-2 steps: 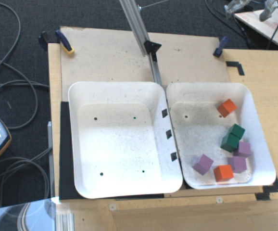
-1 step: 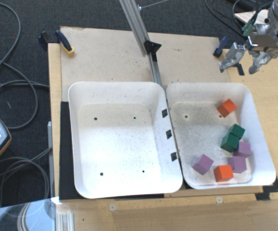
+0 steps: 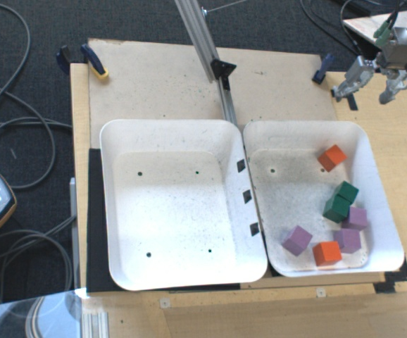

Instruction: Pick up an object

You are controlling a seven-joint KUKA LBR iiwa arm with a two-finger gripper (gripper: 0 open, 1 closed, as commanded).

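My gripper (image 3: 370,88) hangs at the upper right, above the bench behind the right bin (image 3: 379,182), with its two fingers spread open and nothing between them. In the right bin lie several blocks: an orange block (image 3: 332,157) near the far right corner, a green block (image 3: 341,201) at mid right, a purple block (image 3: 297,240) toward the front, a second orange block (image 3: 327,253) at the front edge, and two more purple blocks (image 3: 351,229) beside the green one. All of them sit well below and in front of the gripper.
The left bin (image 3: 119,189) sits beside the right one. A metal bar (image 3: 200,34) slants from the top down to the seam between the bins. Blue clamps (image 3: 94,60) grip the back board. Cables lie on the dark floor to the left.
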